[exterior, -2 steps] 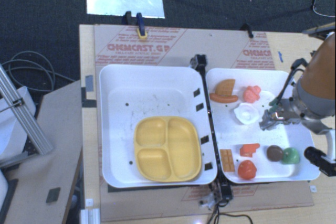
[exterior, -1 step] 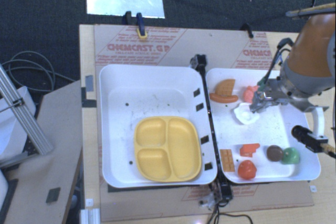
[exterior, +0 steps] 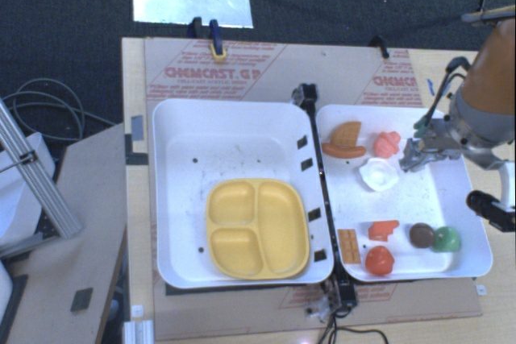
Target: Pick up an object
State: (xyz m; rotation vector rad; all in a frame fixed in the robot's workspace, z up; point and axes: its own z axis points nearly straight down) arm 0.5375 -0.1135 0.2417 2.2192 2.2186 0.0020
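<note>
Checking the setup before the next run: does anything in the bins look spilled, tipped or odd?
Nothing stands out. The yellow tray lies flat in the left bin. The toy foods sit apart in the right bin, none over a rim. The gripper hovers beside the white piece.

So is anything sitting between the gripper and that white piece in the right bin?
Nothing visible does. The gripper hangs just right of the white piece, with bare bin floor between them; the pink toy lies beyond, off that line.
</note>
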